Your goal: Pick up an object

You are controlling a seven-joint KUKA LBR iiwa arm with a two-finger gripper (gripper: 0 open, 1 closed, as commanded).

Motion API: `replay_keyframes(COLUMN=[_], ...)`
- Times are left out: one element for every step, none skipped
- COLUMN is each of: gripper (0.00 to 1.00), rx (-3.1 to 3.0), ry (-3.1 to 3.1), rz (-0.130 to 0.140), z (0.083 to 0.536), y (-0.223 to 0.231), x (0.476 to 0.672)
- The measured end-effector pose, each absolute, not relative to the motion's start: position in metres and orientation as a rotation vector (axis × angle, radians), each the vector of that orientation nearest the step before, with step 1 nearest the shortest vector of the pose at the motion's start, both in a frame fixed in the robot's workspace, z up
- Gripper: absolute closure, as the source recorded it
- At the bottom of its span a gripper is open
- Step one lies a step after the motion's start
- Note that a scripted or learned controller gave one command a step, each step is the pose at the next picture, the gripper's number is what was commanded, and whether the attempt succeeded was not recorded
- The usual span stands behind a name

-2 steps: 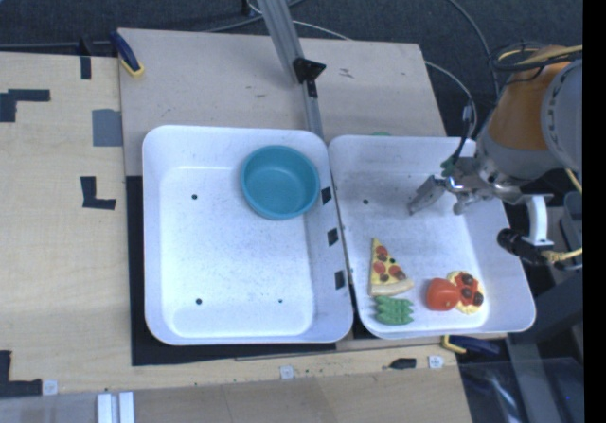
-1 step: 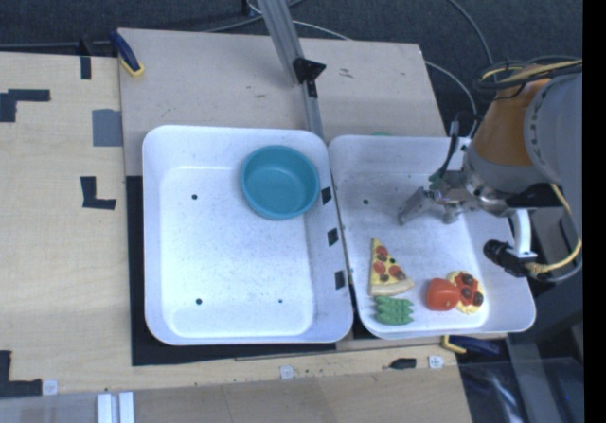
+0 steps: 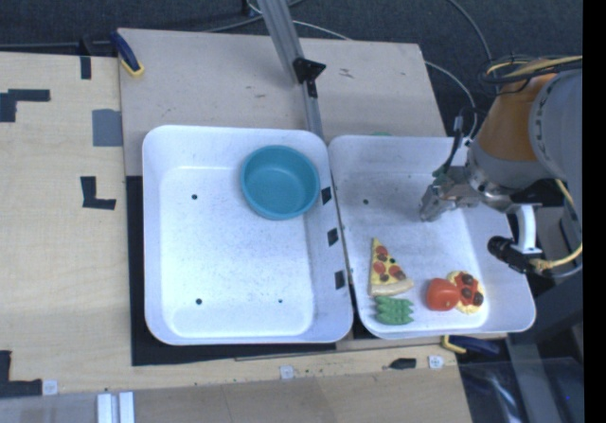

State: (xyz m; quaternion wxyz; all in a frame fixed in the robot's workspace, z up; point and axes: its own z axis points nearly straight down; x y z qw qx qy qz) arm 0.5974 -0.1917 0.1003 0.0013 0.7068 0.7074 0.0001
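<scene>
While the gripper is hanging low over the right bin, fingers closed on nothing, the pizza slice and tomato are lying unpicked nearby

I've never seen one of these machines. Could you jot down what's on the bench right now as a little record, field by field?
arm: grey with an orange band, reaching in from the right
gripper: over the right bin, above bare floor, nothing seen between its fingers
left bin: holds a blue bowl near its upper right corner
right bin: toy food along its near edge
pizza slice: lower left of right bin
green vegetable: just below the pizza slice
tomato: beside a yellow topped piece
</scene>
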Motion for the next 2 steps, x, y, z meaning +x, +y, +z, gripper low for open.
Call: replay_keyframes(gripper=[1.00, 1.00], rx=[2.218, 2.218], ry=[2.219, 2.219], rz=[0.003, 0.003], z=[0.162, 0.214], y=[-0.192, -0.192], x=[0.595, 0.596])
